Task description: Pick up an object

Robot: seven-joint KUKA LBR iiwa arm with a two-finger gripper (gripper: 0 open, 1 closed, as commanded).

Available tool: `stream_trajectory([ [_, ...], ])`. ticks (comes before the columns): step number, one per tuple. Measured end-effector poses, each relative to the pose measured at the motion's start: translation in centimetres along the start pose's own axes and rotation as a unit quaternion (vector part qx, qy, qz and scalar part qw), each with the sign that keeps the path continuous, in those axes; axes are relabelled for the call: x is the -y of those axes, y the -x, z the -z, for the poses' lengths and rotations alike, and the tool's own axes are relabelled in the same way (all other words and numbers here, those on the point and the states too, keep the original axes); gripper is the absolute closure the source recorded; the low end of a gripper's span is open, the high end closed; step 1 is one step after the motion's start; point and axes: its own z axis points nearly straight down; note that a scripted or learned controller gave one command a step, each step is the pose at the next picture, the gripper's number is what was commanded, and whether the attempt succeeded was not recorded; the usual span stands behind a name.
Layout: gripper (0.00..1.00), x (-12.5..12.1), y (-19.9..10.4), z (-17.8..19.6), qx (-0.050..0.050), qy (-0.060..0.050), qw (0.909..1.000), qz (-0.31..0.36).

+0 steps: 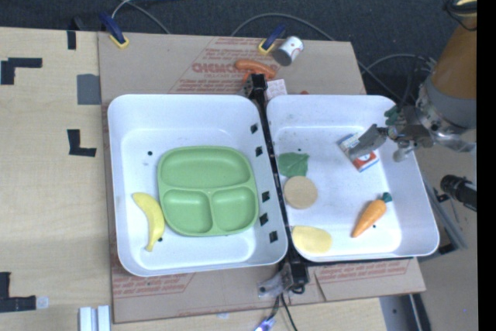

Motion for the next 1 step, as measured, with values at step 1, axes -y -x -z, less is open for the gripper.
stream_trajectory([
  [1, 0.0, -0.48, 6.65, -9.1, 0.0, -0.001, 1.0, -0.001],
])
